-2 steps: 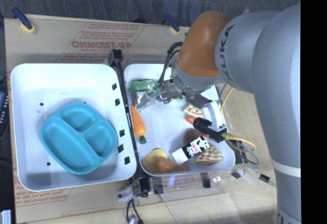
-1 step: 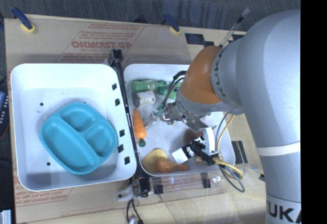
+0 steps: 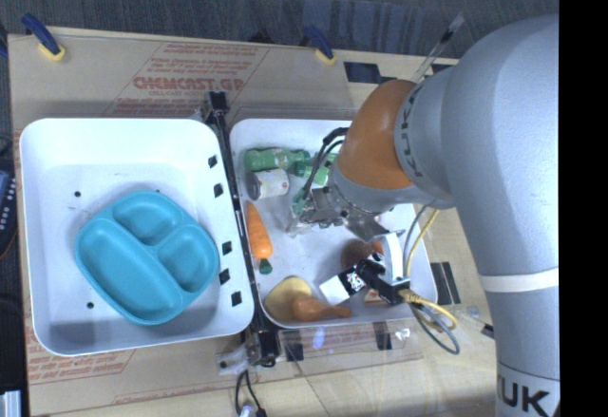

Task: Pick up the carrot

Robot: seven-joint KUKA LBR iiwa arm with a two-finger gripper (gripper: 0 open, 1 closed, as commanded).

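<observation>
An orange carrot (image 3: pixel 258 233) with a green stub end lies along the left wall of the right bin (image 3: pixel 285 132), pointing toward the front. My gripper (image 3: pixel 306 212) hangs over the middle of that bin, a short way to the right of the carrot and apart from it. The arm's wrist covers most of the gripper.
A green bottle (image 3: pixel 275 160) and a white jar (image 3: pixel 270 183) lie at the back of the right bin. A tan wooden spoon (image 3: pixel 299 301) and a black-and-white item (image 3: pixel 356 279) rest near its front. The left bin (image 3: pixel 57 144) holds a blue divided plate (image 3: pixel 142 255).
</observation>
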